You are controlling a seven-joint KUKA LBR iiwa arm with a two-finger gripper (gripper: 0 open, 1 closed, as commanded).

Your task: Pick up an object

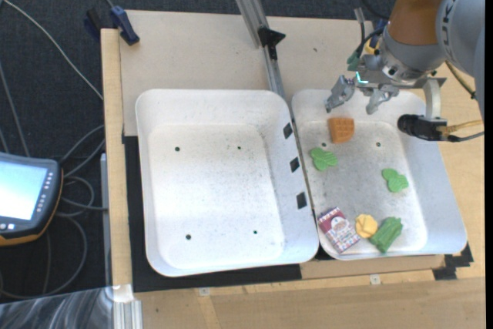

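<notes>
Camera view: pincer spread open, holding nothing, above orange block.

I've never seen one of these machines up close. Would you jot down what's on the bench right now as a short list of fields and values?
arm: grey with orange band, reaching in from the right
gripper: open, above the far end of the right bin, holding nothing
right bin: holds six small things
orange block: just below the gripper, apart from it
green pieces: one near the divider, one toward the right wall, one at the near edge
yellow piece: beside the near green one
red-and-white packet: near corner
left bin: white, speckled
</notes>
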